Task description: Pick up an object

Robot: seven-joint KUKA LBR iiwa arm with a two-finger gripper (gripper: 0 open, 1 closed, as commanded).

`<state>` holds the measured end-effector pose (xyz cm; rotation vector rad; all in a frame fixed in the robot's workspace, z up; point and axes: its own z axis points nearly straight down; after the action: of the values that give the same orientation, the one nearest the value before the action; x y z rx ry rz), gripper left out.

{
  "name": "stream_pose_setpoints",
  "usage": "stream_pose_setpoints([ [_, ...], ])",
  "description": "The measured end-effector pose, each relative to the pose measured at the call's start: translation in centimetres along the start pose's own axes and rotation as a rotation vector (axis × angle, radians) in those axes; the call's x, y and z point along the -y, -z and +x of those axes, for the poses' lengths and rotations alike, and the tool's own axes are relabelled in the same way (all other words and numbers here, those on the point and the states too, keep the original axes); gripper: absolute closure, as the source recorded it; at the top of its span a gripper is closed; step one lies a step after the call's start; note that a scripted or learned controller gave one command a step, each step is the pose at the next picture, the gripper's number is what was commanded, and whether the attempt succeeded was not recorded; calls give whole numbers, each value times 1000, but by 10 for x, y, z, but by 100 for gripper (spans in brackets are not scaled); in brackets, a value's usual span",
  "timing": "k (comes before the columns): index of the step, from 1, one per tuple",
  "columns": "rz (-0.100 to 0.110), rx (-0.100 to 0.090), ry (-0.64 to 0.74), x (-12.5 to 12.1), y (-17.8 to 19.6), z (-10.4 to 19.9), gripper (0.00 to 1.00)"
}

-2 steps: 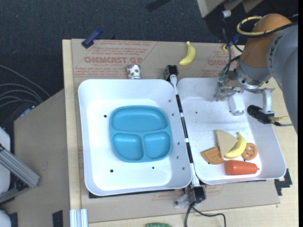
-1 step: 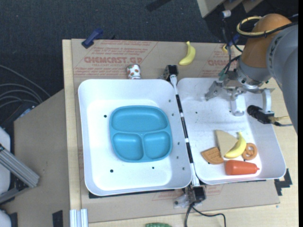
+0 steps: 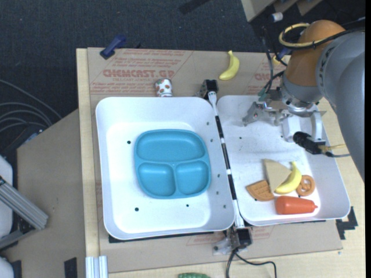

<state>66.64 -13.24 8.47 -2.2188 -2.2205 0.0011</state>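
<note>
Dark carpet floor, loose cables

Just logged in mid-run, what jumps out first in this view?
The blue divided plate lying alone in the left bin grabs the eye first. Next, the cluster in the right bin's near corner: a yellow banana, an orange carrot and a pretzel. The end effector hovers over that bin's far end.

Grey arm with orange band, metal hand, yellow cable.

divided plate in left bin, food toys in right bin
</note>
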Motion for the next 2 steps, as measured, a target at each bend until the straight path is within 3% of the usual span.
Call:
stream_pose_setpoints([
  [1, -2, 1, 1, -1, 11, 0, 100],
  [2, -2, 1, 1, -1, 10, 0, 0],
])
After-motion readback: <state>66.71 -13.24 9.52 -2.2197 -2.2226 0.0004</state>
